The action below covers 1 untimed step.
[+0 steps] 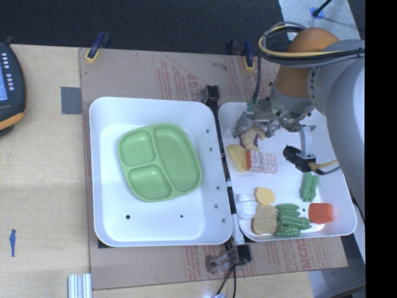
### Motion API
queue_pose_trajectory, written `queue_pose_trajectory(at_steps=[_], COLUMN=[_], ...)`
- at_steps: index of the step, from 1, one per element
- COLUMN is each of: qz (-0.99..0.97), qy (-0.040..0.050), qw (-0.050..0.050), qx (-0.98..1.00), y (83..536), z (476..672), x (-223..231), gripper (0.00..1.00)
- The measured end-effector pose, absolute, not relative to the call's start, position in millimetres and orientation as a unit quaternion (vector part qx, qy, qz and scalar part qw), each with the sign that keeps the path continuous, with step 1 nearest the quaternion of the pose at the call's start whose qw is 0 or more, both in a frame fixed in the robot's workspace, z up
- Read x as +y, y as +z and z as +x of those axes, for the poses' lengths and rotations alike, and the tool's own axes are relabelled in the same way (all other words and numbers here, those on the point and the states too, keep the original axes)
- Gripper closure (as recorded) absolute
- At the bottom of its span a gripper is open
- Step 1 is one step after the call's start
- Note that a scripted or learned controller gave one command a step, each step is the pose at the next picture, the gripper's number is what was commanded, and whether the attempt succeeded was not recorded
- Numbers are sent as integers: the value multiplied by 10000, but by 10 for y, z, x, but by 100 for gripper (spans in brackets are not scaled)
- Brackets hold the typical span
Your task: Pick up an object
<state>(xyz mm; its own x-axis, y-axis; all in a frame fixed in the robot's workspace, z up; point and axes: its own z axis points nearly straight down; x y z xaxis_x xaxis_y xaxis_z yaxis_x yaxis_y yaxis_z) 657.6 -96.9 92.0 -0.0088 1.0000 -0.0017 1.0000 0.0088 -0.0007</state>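
Note:
My gripper [251,129] is low over the far left part of the right bin [347,194]. Just under it lies a small beige and brown item [250,141], and I cannot see whether it is gripped. Close in front of it are a yellow wedge [237,157] with a red edge and a white and pink packet [264,162]. Nearer the front lie a yellow round piece [265,195], a brown bread slice [265,219], green pea pods [291,219], a green vegetable [308,186] and a red block [321,213].
The left bin [105,166] holds a green divided plate [160,161]. A ridge with black clamps [212,94] separates the two bins. The arm's grey body [338,85] covers the right bin's far right corner. A small white item [246,203] sits by the bin's left wall.

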Motion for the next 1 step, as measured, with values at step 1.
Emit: queue_pose_trajectory(at_steps=[1], qz=[7042], qy=[-17], qw=[-5], qx=[7100], y=[1049], z=[6572], x=[-989], gripper=[100])
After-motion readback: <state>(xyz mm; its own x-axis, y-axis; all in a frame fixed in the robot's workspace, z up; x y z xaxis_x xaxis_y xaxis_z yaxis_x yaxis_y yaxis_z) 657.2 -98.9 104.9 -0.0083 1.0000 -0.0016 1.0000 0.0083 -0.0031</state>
